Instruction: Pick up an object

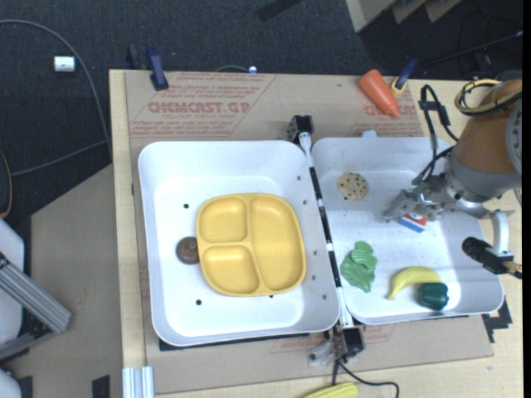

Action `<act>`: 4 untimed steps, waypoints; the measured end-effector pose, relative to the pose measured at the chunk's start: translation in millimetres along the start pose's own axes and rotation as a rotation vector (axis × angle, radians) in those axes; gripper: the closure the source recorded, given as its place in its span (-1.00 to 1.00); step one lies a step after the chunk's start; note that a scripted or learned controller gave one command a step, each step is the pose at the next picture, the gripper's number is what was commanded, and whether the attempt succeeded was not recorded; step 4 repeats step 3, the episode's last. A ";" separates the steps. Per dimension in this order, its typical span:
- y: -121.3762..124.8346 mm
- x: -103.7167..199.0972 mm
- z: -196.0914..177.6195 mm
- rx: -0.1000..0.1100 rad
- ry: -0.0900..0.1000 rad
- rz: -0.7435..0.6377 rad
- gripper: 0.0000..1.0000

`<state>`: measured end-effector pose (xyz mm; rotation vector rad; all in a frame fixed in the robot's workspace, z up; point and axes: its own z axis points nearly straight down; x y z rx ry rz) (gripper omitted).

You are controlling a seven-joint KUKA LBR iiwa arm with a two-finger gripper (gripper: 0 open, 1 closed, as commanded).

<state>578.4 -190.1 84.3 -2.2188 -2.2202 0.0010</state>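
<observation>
Two white bins sit side by side on the worktop [207, 102] in the camera view. The left bin [162, 172] holds a yellow divided plate [249, 245] with a small brown disc [187, 249] touching its left edge. The right bin [473, 293] holds a cookie [353, 186] near the back, a green leafy piece [360, 264] by the dividing wall, and a banana [411, 279] touching a dark green pepper [432, 295] at the front. The tool [409, 208] hangs low over the middle of the right bin, directly above a small red, white and blue item [412, 220]; how far it is spread I cannot tell, and nothing can be seen gripped in it. That small item looks like the likely target. To do this well, I would judge the tool should straddle the item's narrow side, go down until nearly on the bin floor, close squarely, then rise straight up, staying apart from the cookie and the bin wall.
</observation>
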 end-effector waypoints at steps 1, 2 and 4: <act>0.7 0.0 -10.5 -0.003 -0.001 0.000 1.00; 34.9 68.4 0.0 -0.004 -0.001 -0.001 1.00; -45.9 148.3 -100.4 -0.001 0.001 -0.001 1.00</act>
